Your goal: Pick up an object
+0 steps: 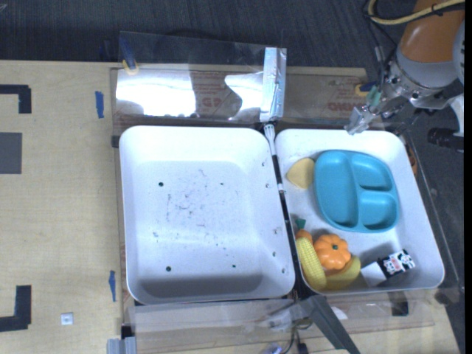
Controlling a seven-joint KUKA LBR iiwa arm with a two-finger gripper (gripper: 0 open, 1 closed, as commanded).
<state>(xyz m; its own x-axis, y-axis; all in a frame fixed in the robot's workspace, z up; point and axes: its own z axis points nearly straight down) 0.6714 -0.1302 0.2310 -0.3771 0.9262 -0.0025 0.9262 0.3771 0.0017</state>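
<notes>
Gripper poised above the far rim of the right bin; finger state cannot be told. Blue divided plate lies just inside that rim, below the gripper, long axis running toward the near edge.

Legible text: none. Brown cardboard panel behind the right bin, upper right of frame: faint reddish print, too blurred to read. Small black-and-white object, lower right of frame: patterned surface, no letters or numbers discernible.
</notes>
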